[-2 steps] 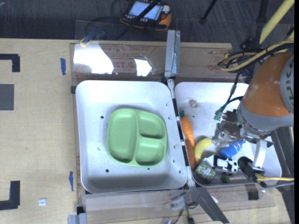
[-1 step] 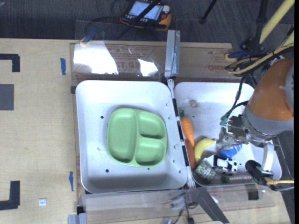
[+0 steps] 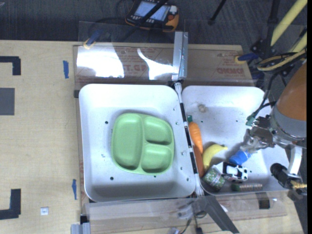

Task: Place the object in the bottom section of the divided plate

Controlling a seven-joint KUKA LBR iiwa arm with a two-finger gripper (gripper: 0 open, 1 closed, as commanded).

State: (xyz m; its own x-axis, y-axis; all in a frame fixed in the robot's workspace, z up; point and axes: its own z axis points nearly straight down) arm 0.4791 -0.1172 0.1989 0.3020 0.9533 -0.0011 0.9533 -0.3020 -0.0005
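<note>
The gripper [image 3: 242,156] hangs low in the right bin [image 3: 219,99], over a small blue thing [image 3: 239,157]; I cannot tell whether it grips it. In that bin lie an orange carrot [image 3: 196,138], a yellow lemon [image 3: 213,154], a black-and-white toy [image 3: 236,171] and a dark green piece [image 3: 213,178]. The left bin [image 3: 97,106] holds a green divided plate [image 3: 142,143].

Faint reddish printing on the brown cardboard panel [image 3: 229,65] behind the bins, too blurred to read, lit screen of the handheld pendant [image 3: 151,12] likewise illegible, no other legible text
</note>
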